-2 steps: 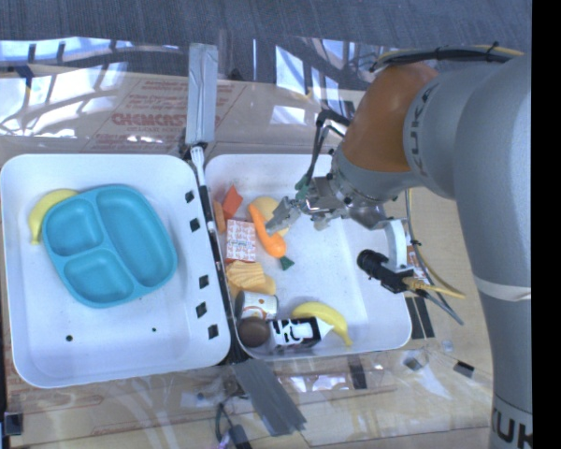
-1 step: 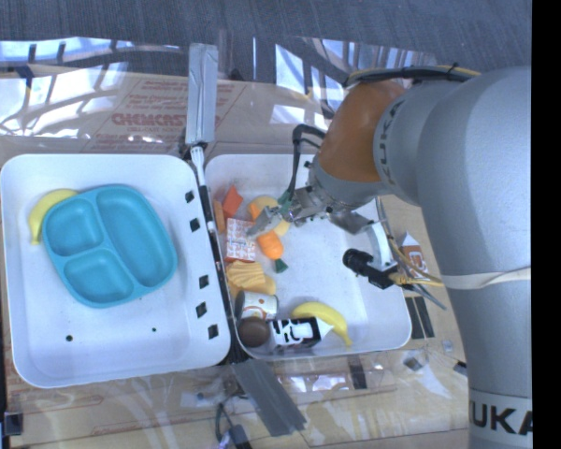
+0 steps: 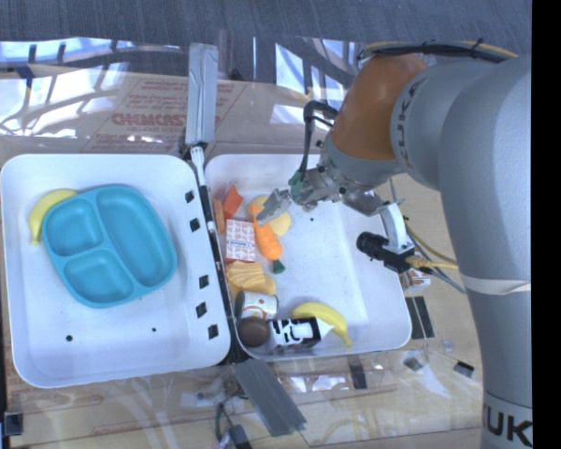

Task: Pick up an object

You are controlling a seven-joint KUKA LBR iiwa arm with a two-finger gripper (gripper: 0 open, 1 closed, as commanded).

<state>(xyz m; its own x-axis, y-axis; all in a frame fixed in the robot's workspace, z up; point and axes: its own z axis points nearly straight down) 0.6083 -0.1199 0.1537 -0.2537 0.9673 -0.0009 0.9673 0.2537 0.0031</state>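
Two-finger claw point(image 3: 275, 204) low over right white bin point(image 3: 355, 288), grip state unclear, orange plastic carrot point(image 3: 267, 240) just beside its tip, toward bin's left edge

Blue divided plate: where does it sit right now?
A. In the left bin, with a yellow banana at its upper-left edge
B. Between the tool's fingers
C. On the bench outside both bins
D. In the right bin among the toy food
A: the blue divided plate lies flat in the left bin, with a yellow banana tucked against its upper-left edge.
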